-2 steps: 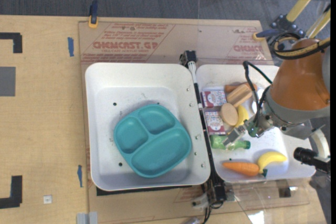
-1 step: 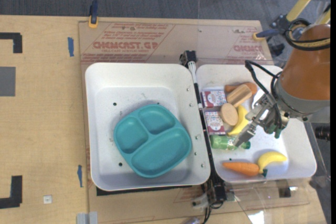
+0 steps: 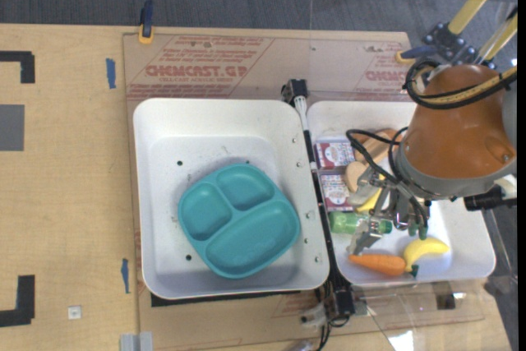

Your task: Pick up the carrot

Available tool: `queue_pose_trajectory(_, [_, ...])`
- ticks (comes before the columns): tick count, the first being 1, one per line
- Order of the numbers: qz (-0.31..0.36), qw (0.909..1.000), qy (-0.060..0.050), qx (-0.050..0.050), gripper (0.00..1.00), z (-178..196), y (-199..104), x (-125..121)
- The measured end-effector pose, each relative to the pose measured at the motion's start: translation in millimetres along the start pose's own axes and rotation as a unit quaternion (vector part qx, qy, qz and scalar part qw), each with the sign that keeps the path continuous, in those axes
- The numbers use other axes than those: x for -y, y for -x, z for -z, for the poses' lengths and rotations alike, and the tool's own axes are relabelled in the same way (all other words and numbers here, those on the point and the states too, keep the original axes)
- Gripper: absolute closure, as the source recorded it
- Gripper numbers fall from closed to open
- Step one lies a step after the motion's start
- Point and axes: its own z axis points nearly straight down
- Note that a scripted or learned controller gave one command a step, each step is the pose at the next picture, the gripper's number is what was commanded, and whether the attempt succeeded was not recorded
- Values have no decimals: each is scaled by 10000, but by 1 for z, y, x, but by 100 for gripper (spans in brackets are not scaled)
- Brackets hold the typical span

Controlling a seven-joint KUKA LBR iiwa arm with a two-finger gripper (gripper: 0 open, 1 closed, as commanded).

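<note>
The orange carrot [image 3: 380, 263] lies on its side near the front edge of the right bin [image 3: 477, 265], its tip pointing left. My gripper [image 3: 371, 233] hangs just above and slightly behind the carrot, under the grey and orange wrist [image 3: 456, 131]. Cables and the wrist hide much of it. Nothing shows held in it.
A yellow banana [image 3: 427, 251] rests right of the carrot, almost touching it. A green item [image 3: 348, 220] and small printed packets [image 3: 333, 168] lie at the bin's left side. The left bin [image 3: 156, 177] holds a teal divided plate [image 3: 238, 218].
</note>
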Motion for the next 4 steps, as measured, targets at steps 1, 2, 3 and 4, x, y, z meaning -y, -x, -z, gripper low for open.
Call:
queue_pose_trajectory(1, [905,9959,6,65,0,14,108,-14])
queue_pose_trajectory(2, [1266,9919,-5,3,0,-62,139,24])
queue_pose_trajectory(3, [1988,9800,7,60,0,-82,207,38])
queue_pose_trajectory(4, [1746,9846,13,-8,0,-95,221,98])
